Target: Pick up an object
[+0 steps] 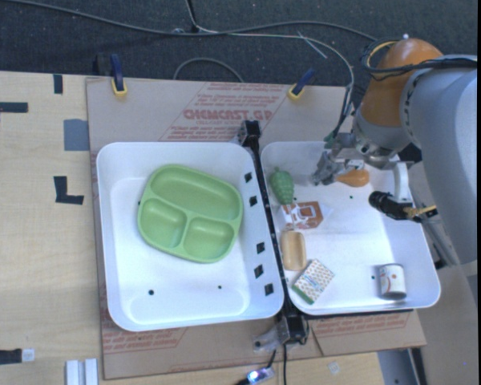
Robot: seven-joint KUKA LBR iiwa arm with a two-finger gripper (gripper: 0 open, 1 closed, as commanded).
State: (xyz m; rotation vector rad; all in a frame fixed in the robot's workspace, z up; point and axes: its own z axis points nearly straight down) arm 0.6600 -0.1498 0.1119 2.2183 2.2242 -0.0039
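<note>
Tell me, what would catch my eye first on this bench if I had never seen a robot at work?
Most likely the green divided plate lying alone in the left bin, bright against the white. Next the big grey arm with its orange band, reaching in from the right and holding its gripper low over the far part of the right bin. Small items sit scattered there: a green vegetable-like toy, a tan bun-like piece and a small can.

one camera watches me from above the bench, fixed, tilted down at a slant. it stands far enough back to take in both bins: the left bin and the right bin sit side by side mid-frame. dark floor lies beyond the bins, and my arm enters from their right.
</note>
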